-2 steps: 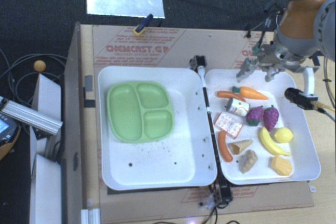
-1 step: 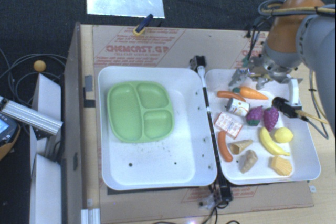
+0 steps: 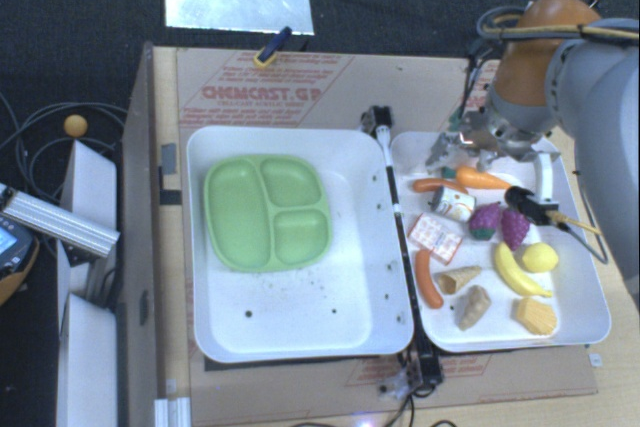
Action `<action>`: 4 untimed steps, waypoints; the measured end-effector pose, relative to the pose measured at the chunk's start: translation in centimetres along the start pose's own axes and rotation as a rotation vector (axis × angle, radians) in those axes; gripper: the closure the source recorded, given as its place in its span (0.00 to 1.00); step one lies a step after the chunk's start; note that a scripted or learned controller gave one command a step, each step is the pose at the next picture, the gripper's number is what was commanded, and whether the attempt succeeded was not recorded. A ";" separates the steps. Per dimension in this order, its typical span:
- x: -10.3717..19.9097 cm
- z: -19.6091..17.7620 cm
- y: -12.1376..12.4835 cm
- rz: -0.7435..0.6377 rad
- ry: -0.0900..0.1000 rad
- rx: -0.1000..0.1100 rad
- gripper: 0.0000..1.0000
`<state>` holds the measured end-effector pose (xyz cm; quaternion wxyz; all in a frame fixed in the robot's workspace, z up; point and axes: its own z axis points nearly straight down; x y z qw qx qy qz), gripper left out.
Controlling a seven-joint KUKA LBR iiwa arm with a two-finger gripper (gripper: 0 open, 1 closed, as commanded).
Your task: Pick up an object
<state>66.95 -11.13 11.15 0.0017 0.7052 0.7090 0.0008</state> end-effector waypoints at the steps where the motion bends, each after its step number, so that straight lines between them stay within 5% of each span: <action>1: -0.1 -1.2 0.2 -0.002 -0.002 -0.005 1.00; 2: -0.1 -1.2 0.2 -0.002 -0.002 -0.005 0.00; 3: -1.2 2.7 -1.7 0.004 0.000 0.003 0.00; 4: -1.2 1.5 -1.6 0.002 0.000 -0.002 1.00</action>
